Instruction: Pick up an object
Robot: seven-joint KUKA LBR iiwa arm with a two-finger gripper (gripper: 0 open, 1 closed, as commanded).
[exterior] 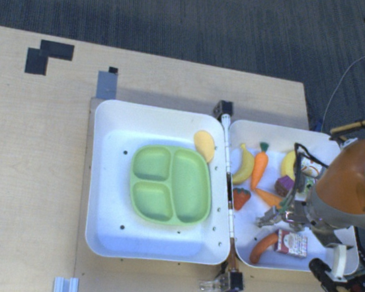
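Pale wooden worktop (pixel 28 155) carries both bins; jaws (pixel 273 219), state unreadable, should descend squarely over the brown sausage-shaped toy (pixel 262 247).

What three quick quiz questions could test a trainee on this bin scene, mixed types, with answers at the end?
1. True or false: the green tray sits in the right bin.
2. Which lies beside the banana? A) carrot B) spoon C) cup
3. The yellow lemon-like object rests near the left bin's ____ edge (near the divider).

Key: 1 false; 2 A; 3 right
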